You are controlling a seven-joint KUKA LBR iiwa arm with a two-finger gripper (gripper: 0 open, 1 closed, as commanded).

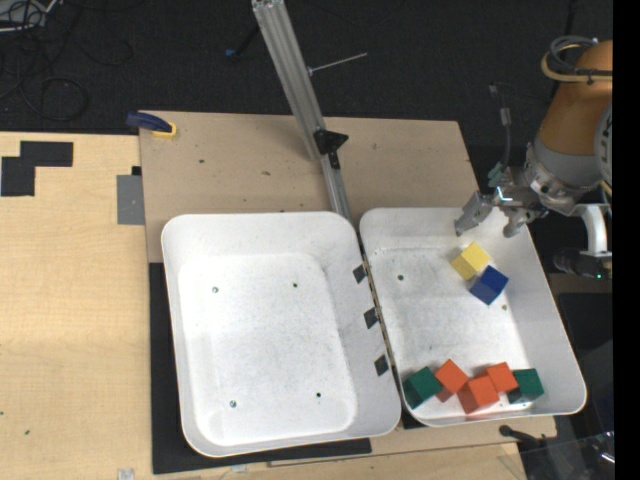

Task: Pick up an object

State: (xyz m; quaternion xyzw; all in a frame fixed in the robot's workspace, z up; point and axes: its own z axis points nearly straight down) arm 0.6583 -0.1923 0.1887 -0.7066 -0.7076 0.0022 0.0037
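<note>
While the gripper (493, 213) hovers with fingers apart and bare, we judge the yellow block (469, 260) — light, rigid, smooth-faced — best pinched across opposite flat sides.

Robotics lab, test cell setup. Industrial arm (575, 118), grey with orange band, reaches in from the right over a plywood bench (250, 163). Two shallow white bins (200, 238) side by side on a black mat, clipped together at the middle. Aluminium rail (295, 78) slants up from behind the bins. Loose cables (40, 8) on dark floor at the back. Toy blocks (475, 383) as test items, not household goods. Black tape marks (35, 163) on the bench.
</note>
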